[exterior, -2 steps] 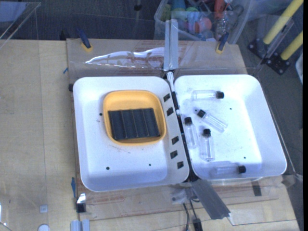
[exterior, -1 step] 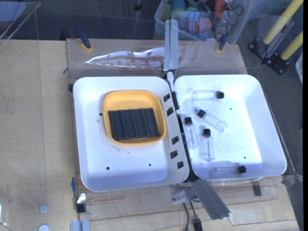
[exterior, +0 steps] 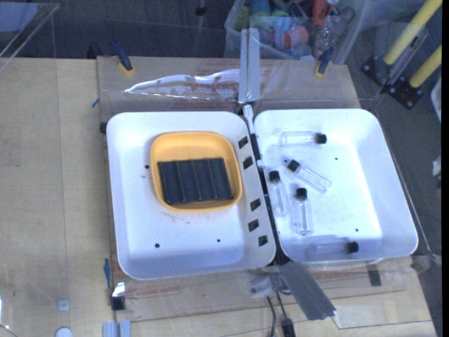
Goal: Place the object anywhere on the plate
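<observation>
A: What could go wrong from here?

B: Plenty, imo. The vials (exterior: 303, 181) are clear glass or plastic w/ black caps, lying on their sides in the right bin (exterior: 372, 181). Round bodies roll, so if my end effector closes off-centre one could squirt out. Two of them lie near the divider (exterior: 251, 181) btw the bins, close together, so I might bump one while going for its neighbour.

A: And your end effector, wide or narrow?

B: Cannot tell, nothing here lets me judge it.

A: Where's the target?

B: Yellow plate (exterior: 195, 146) in the left bin (exterior: 133, 188). It has a dark ribbed insert (exterior: 195, 180) across most of its middle. A vial dropped on those ribs prob settles in a groove, fine, but dropped at the raised rim it could roll off into the bin.

A: How do the vials look?

B: Small, slim, see-thru, hard to pick out vs the white bin; caps are the easiest cue. One at top (exterior: 303, 139), one angled mid-bin (exterior: 307, 174), two near the divider, and one at the bottom edge (exterior: 333, 246). None is on the plate yet, so task not started by my read
</observation>
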`<act>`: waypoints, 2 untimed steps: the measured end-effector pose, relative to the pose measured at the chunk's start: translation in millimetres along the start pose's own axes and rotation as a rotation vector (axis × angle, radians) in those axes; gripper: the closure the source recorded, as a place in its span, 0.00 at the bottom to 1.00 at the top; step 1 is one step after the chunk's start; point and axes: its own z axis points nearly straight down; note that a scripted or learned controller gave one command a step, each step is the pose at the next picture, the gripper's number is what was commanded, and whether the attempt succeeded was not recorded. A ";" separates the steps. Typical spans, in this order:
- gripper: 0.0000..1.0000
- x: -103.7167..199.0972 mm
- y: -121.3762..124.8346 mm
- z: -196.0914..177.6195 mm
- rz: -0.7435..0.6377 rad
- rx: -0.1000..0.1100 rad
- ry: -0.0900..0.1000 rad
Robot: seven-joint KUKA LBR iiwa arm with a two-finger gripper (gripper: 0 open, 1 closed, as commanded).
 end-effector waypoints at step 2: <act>1.00 11.9 4.9 22.9 -0.588 -0.003 0.001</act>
